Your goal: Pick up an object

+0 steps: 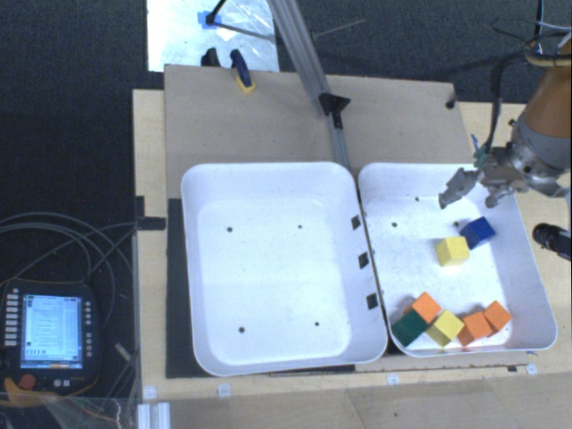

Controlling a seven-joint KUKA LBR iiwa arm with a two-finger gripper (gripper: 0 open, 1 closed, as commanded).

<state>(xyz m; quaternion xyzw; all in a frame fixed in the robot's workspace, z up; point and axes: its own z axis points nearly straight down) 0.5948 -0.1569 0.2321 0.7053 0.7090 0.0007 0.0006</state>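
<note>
Claw: fingers spread, holding nothing, above right bin. Nearest items: blue cube touching yellow cube. Risk: a descending finger nudges both, or catches two together.

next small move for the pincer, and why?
Probably shift toward the bin's near side and descend over the blue cube. The pincer hovers in the right bin with nothing between its fingers, and the blue cube lies nearest, just below it in the view. It touches only the yellow cube, so it is less crowded than the cluster at the near edge.
</note>
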